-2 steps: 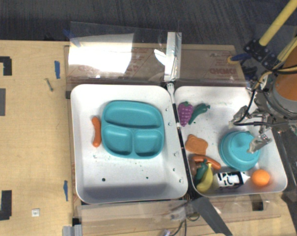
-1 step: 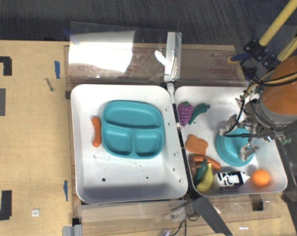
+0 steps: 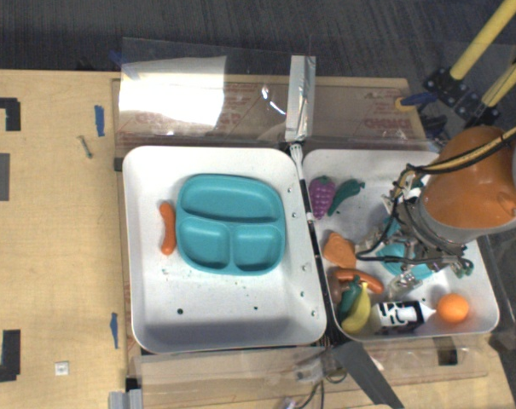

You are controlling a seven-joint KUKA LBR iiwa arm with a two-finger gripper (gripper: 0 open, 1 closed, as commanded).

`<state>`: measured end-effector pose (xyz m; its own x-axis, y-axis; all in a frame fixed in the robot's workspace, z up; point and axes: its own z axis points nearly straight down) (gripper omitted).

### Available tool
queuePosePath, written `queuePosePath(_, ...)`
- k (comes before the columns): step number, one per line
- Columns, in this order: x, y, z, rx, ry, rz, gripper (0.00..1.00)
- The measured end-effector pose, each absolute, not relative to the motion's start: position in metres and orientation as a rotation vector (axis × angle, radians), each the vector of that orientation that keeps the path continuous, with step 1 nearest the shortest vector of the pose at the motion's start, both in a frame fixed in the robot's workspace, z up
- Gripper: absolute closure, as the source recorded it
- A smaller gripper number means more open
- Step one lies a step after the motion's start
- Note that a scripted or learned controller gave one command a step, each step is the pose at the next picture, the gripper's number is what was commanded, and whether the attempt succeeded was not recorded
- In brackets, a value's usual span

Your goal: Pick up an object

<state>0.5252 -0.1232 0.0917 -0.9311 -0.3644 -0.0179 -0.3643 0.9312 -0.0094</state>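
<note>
Clutter is the risk: the end effector (image 3: 408,267), its finger state impossible to tell, hangs low in the right bin (image 3: 488,313) among a white bottle (image 3: 401,313), orange ball (image 3: 453,308) and banana (image 3: 356,308), so it may nudge neighbours or close on nothing.

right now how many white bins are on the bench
2: the left bin holds a teal tray; the right bin holds small toys under the arm.

Grey arm with orange wrist band (image 3: 472,186), reaching in from the right, hand (image 3: 406,273) pointed downward.
</note>
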Motion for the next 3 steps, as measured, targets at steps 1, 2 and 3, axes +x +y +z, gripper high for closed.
queuePosePath(1, 0.527, -0.122, 0.102, -0.581, 3.06, -0.01, 1.0)
queuePosePath(2, 0.545, -0.135, 0.242, -1.11, 2.924, -0.01, 1.0)
queuePosePath(3, 0.567, -0.076, 0.194, -1.193, 2.903, 0.006, 1.0)
